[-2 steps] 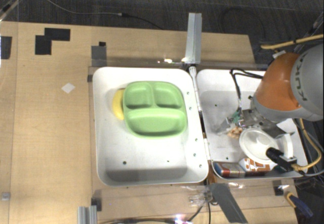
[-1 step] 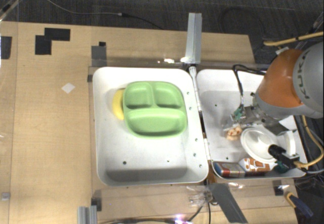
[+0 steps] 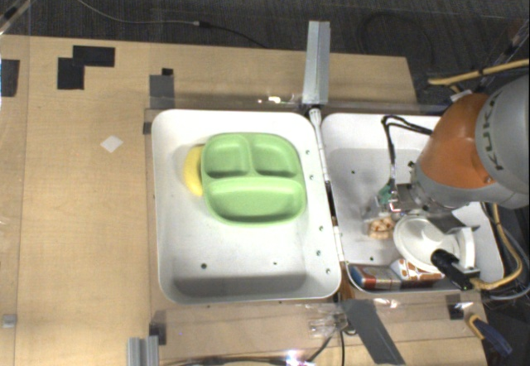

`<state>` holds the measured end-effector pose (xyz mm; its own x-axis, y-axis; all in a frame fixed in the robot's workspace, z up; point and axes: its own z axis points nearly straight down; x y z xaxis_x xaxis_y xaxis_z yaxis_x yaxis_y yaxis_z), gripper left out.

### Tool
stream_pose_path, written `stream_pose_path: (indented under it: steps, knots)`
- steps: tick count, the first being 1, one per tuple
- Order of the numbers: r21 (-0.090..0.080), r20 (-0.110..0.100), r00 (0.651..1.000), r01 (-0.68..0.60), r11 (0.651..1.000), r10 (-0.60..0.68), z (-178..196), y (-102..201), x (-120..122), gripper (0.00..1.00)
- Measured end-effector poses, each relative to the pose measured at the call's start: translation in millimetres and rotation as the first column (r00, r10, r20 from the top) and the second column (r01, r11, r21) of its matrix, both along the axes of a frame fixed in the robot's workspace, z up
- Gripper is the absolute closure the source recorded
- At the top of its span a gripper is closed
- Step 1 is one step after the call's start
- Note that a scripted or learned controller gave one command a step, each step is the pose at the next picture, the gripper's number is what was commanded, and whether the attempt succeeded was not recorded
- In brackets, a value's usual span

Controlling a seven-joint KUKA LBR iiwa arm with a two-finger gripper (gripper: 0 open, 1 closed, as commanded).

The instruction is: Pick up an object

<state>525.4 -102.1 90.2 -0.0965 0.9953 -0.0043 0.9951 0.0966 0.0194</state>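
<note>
Green divided plate [image 3: 251,177] covers a yellow object [image 3: 192,170] in the left bin [image 3: 232,277]. The gripper [image 3: 396,205] hangs in the right bin [image 3: 352,141] beside small cluttered items [image 3: 381,227]; jaw state unclear.

Legible text: partial dark lettering on the grey arm [image 3: 505,137] at the right edge, apparently part of the maker's name; remainder cut off by the frame; no other readable labels, numbers or signs.
</note>
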Motion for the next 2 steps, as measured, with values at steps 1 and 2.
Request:
stream_pose_path:
  steps: [1, 2]
  knots:
    - [0.002, -0.014, 0.993, -0.116, 0.993, 0.116, 95.4, 68.4, 19.2, 1.00]
    - [0.002, -0.017, 0.986, -0.169, 0.986, 0.169, 94.3, 64.0, -22.4, 1.00]
